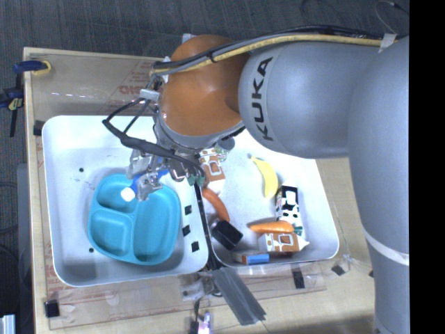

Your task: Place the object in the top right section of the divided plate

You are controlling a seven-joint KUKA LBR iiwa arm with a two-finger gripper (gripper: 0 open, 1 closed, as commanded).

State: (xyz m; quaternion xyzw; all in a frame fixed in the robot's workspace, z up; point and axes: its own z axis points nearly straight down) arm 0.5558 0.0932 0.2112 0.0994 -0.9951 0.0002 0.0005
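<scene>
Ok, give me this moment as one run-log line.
arm: over left bin | tool: above blue divided plate | small white object: on plate's upper-left section | right bin: banana, carrot, other items

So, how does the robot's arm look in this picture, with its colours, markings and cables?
The arm is built of thick, rounded, smooth grey segments, with "KUKA" in dark letters on one. Above the wrist sits a glossy orange band. Black and yellowish cables run along the top of it. The gripper is small, of bare metal, with thin black wires looping around it.
</scene>
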